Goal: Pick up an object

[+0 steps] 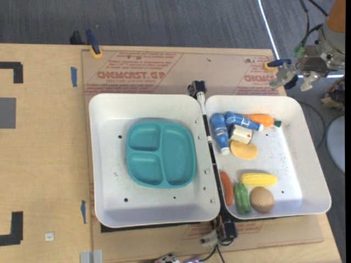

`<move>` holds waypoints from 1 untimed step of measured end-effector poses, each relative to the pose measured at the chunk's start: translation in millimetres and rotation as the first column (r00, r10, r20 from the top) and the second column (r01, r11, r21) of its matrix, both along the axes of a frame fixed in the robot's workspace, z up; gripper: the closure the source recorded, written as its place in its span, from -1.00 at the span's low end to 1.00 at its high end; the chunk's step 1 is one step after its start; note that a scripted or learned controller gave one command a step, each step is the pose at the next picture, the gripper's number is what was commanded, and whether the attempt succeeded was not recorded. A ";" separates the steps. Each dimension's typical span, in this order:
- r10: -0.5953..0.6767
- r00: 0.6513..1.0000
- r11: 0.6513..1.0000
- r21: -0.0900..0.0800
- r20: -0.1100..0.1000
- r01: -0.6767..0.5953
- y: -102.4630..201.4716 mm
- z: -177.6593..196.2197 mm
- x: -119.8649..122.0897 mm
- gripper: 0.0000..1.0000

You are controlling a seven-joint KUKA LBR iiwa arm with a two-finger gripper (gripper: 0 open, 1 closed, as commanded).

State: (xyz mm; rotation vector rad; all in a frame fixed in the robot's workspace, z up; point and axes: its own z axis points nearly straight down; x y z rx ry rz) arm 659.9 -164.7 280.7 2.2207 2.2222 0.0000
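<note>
Jaws (299, 81) (state indiscernible) above tan bench (44, 147) beyond right bin (312, 163), grey carpet (164, 15) behind.

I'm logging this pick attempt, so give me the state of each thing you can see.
gripper: above the bench beyond the right bin, holding nothing
teal plate: flat in left bin
blue bottle: lying down
corn: lying in right bin
carrot: lying by the far wall

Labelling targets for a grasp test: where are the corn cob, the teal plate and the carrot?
corn cob (258, 178), camera view, middle of cob.
teal plate (178, 158), camera view, large right compartment.
carrot (260, 120), camera view, orange body.
</note>
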 end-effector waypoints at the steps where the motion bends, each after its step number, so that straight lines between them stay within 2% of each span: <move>1: -0.052 0.999 0.999 0.001 -0.002 0.052 53.9 -115.2 0.8 -1.00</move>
